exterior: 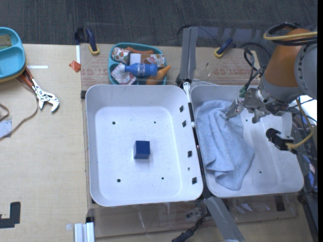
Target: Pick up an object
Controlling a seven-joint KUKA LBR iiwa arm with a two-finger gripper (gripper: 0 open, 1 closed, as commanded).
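Arm [290, 59] came in from the right, partly cut off by the frame edge; cables and wrist hardware cluttered the area around the pincer [245, 110]. Pincer sat over the far part of the right bin [282, 185], just right of the cloth's far edge. Fingers looked spread apart, with nothing seen between them, though they were small and hard to make out.

Blue-grey cloth [222, 145] lay crumpled in the left half of the right bin, long axis running far to near, bunched thicker at the near end. Whatever lay under it was hidden.

Blue cube [142, 149] sat alone near the middle of the left bin [101, 185], faces roughly square to the bin walls, no clear long axis.

Far of the left bin, a teal tray [115, 52] held mixed packets and a blue bottle [141, 69]; printing there was too small to read. Wrench [43, 96] lay on the bench [40, 160] at far left, beside a teal dish [10, 54] cut off by the frame edge. No legible writing anywhere.
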